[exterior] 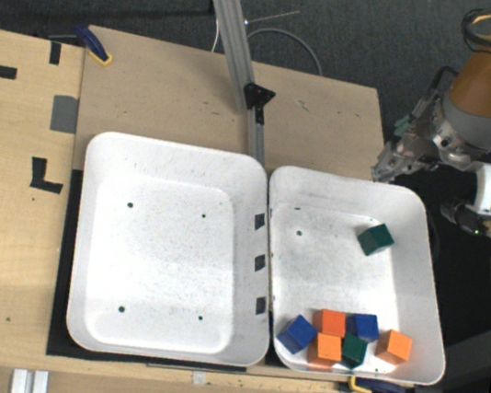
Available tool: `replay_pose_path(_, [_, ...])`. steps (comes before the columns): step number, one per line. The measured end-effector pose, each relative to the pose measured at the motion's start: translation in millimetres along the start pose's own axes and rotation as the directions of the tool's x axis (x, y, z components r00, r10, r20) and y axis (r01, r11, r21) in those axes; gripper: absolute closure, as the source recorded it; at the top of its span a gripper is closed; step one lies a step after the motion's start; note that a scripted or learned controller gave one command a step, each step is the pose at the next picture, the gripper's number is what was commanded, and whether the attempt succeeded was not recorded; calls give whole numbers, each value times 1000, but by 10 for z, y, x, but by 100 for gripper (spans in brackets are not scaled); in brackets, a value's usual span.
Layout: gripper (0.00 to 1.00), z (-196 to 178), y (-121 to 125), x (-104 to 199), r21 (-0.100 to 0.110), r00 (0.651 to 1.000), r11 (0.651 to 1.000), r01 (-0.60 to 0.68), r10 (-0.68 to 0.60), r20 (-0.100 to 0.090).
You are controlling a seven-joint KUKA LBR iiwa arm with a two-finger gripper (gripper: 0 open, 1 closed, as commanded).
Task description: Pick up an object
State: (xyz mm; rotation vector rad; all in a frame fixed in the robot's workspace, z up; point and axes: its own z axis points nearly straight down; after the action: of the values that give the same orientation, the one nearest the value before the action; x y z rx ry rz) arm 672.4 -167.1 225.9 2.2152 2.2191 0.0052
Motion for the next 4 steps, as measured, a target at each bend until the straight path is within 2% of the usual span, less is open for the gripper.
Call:
replay_pose_path(1, [100,-537,16,2,1,1000,1000,0,0,0])
replay_pose_path(2, [100,-361,-226,476,10,1000,1000,2,-2,-3])
replay_pose_path(3, [100,-280,-536,929,9,1000,1000,3,-3,-3])
replay_pose_path(4, [100,-314,-676,1454,9,1000,1000,5,-5,-4])
